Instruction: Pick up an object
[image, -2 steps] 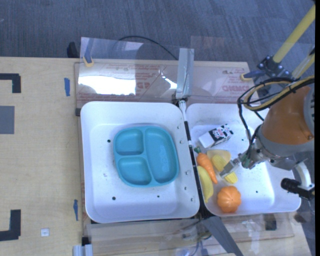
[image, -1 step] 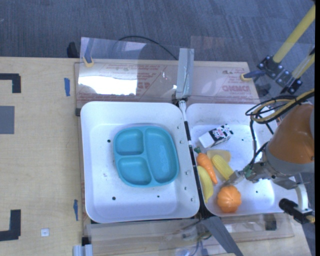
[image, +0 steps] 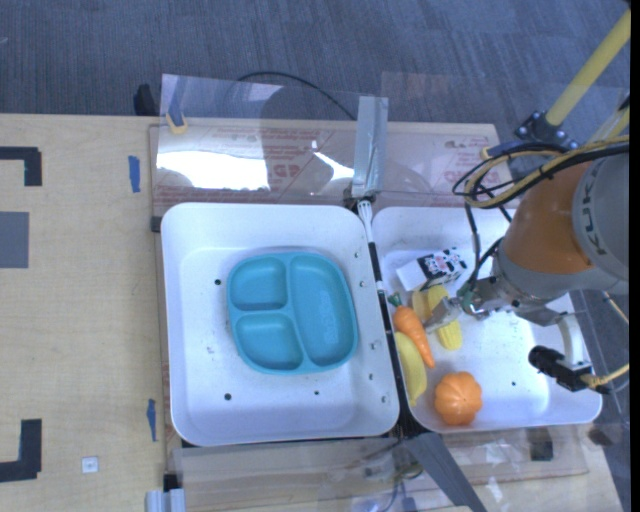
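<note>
Gripper (image: 462, 303) low in right bin (image: 520, 395), state of its closing parts cannot be told
Yellow block (image: 432, 300) touching or just beside the tool on the side toward the divider between the bins; second yellow piece (image: 450, 336) just below it; carrot (image: 414, 335) further toward the divider, long axis slanting to the front edge; banana (image: 410, 365) along the divider wall; orange (image: 458, 397) near the front edge; blue tray (image: 293, 311) in left bin (image: 190, 300), well apart

bins (image: 200, 240): 2 | blue tray (image: 292, 311): 1 | carrot (image: 414, 333): 1 | orange (image: 458, 397): 1 | banana (image: 411, 366): 1
</note>
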